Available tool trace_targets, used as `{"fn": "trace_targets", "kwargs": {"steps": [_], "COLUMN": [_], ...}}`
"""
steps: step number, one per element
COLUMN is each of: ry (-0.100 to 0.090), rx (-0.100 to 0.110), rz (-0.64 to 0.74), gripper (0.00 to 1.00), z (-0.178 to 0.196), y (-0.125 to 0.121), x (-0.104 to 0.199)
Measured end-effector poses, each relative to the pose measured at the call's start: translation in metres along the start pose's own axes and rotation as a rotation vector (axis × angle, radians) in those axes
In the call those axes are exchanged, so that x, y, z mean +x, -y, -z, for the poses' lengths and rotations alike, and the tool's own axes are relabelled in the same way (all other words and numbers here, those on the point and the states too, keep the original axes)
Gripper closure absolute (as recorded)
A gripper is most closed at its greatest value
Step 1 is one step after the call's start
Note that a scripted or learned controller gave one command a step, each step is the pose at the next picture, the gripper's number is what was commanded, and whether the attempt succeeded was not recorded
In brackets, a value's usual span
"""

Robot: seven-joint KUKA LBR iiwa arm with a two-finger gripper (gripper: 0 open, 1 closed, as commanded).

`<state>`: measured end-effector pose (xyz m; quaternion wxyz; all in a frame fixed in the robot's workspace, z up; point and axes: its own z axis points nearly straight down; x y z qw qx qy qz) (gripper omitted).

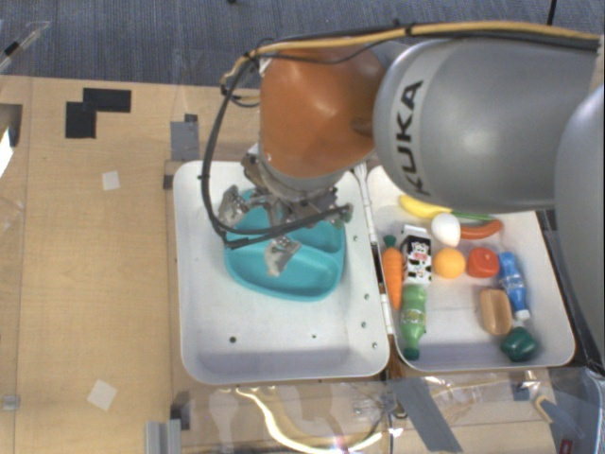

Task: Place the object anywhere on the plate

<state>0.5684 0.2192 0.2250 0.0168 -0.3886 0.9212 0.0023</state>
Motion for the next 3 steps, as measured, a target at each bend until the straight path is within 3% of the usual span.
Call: {"fn": "trace_targets", "kwargs": {"steps": [3], "ry": [0.0], "rx": [0.0], "rz": [0.0], "gripper": [0.0], "z": [0.0], "y": [0.0], "x": [0.0]}}
